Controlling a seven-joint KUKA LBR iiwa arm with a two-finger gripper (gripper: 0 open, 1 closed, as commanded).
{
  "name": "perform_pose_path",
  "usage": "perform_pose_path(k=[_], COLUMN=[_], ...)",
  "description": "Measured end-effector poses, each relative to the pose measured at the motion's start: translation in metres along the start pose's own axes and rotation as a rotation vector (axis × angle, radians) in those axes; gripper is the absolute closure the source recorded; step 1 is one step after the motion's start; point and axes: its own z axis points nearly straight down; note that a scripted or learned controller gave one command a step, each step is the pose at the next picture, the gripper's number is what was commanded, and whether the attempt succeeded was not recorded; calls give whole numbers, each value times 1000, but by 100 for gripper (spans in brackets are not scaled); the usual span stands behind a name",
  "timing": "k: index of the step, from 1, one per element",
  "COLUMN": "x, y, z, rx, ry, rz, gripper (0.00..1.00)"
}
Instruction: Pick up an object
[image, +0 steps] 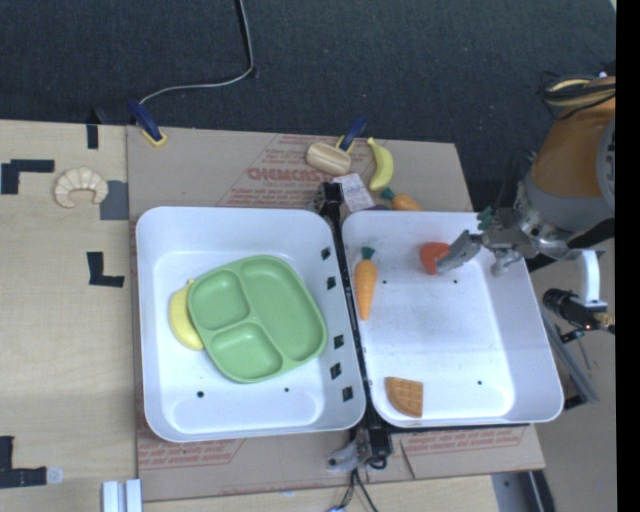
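Note:
My gripper hangs over the upper right part of the right bin, reaching in from the right. Its two grey fingers stand apart, so it is open with nothing between them. A small red piece lies on the bin floor just left of the left finger, touching or nearly touching it. An orange toy carrot lies along the same bin's left wall. A tan waffle-like square rests near its front edge.
The left bin holds a green divided plate with a yellow piece tucked under its left side. Behind the bins lie a bread roll, a banana and a small packet. A croissant sits far left.

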Motion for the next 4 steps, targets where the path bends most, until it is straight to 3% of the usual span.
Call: perform_pose_path(k=[1,2,3,4], x=[42,71,71,61], y=[54,84,65,52], z=[121,72,116,115], rx=[-5,-2,-15,-21], ry=[-2,-1,0,-5], rz=[-1,-1,-1,2], gripper=[0,0,0,0])
